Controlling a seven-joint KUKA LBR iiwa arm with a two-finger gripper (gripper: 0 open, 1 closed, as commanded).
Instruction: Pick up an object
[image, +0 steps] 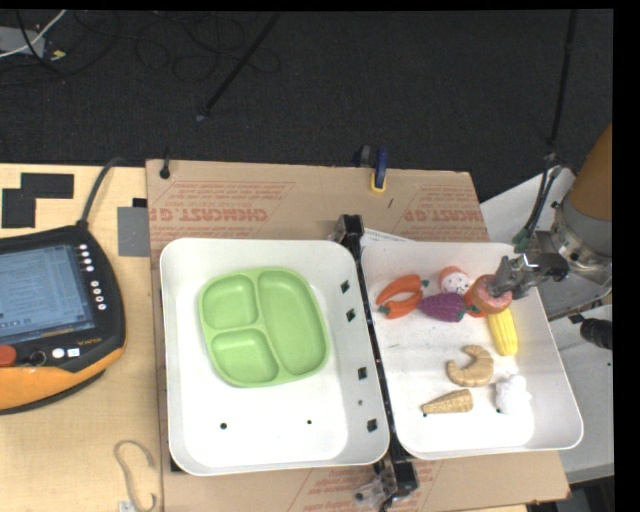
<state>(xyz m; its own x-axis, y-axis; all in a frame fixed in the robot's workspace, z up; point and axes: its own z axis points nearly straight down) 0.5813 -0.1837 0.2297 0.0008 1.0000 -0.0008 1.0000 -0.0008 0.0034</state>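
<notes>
I take the nearest candidate to be the pink-and-red round toy (490, 295) in the right bin (560, 420), close to the bin's 2 o'clock corner. It lies directly beneath the gripper (508, 272); the gripper's tip overlaps the toy's upper right edge, so I judge the toy sits at about 7 o'clock from the tip, touching or just under it. I cannot tell whether the gripper is spread or closed, nor whether anything is gripped. The toy looks roundish, with no clear long axis. Just at its 5 o'clock lies the yellow corn (504, 330), long axis running 12 to 6. At its 9 o'clock sits the purple piece (443, 306), with the white-and-red ball (455, 281) above that and the orange piece (400, 295) farther out. The croissant (471, 367) lies near 6 o'clock. The arm enters from 3 o'clock.
</notes>
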